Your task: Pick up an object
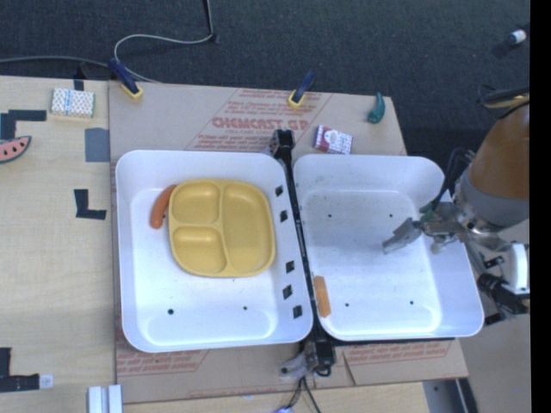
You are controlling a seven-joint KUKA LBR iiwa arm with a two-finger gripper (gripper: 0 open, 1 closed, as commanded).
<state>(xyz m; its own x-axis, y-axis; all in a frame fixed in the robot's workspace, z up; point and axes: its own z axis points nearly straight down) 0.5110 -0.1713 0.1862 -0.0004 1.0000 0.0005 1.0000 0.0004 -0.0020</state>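
An orange hot-dog-shaped piece (321, 296) lies in the right bin (379, 175), against its lower left wall beside the divider. A second orange piece (159, 206) rests in the left bin (142, 256), touching the left edge of a yellow divided plate (222, 228). My gripper (420, 236) hangs over the right side of the right bin, open, with nothing between its fingers (398, 239). It is well to the right of the nearest orange piece and apart from it.
Black clips (288, 269) run along the divider between the bins. On the cardboard behind the bins lie a small red-and-white packet (331, 139), a yellow clamp (300, 95) and a teal clamp (376, 108). The arm's grey body (499, 188) overhangs the right bin's right wall.
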